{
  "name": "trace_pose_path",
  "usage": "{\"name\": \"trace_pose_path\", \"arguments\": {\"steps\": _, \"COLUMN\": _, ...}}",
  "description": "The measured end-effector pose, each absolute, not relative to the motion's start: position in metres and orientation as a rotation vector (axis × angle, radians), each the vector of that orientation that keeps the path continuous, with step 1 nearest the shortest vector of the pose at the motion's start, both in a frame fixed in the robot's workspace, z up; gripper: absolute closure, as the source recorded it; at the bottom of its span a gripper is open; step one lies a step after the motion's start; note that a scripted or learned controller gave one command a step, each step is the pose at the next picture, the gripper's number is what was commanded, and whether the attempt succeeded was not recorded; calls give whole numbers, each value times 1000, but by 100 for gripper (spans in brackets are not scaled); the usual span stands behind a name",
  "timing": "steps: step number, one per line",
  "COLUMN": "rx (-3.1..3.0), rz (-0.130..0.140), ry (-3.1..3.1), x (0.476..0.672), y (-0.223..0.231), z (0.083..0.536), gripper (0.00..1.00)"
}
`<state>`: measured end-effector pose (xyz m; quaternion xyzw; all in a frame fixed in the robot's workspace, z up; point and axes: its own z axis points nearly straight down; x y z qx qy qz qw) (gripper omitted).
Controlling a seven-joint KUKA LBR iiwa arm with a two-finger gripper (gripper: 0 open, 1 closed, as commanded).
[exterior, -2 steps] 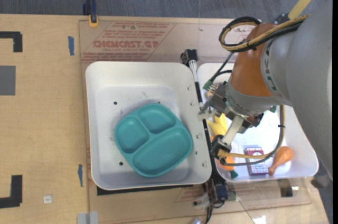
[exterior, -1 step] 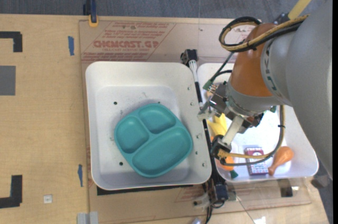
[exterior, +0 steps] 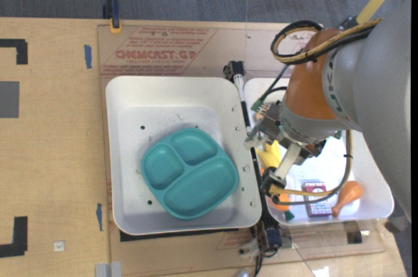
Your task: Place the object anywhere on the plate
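A teal plate (exterior: 189,172) with three compartments lies in the left white bin (exterior: 124,138) and has nothing on it. My gripper (exterior: 269,161) is low over the left side of the right bin (exterior: 379,194), close to the wall between the two bins. A yellow object (exterior: 270,153) lies right beneath it, partly covered by the wrist. Whether the gripper touches or holds it is hidden from view.
The right bin also holds an orange, pear-shaped object (exterior: 347,195), a small pink and purple box (exterior: 316,193) and an orange piece (exterior: 279,205) near the front left corner. The arm covers much of this bin.
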<state>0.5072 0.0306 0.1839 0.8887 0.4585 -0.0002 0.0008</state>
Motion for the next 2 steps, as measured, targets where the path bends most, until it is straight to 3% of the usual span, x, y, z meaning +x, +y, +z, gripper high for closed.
{"name": "trace_pose_path", "arguments": {"steps": 2, "rx": 2790, "rz": -1, "ry": 1440, "x": 507, "y": 31, "z": 184, "gripper": 0}}
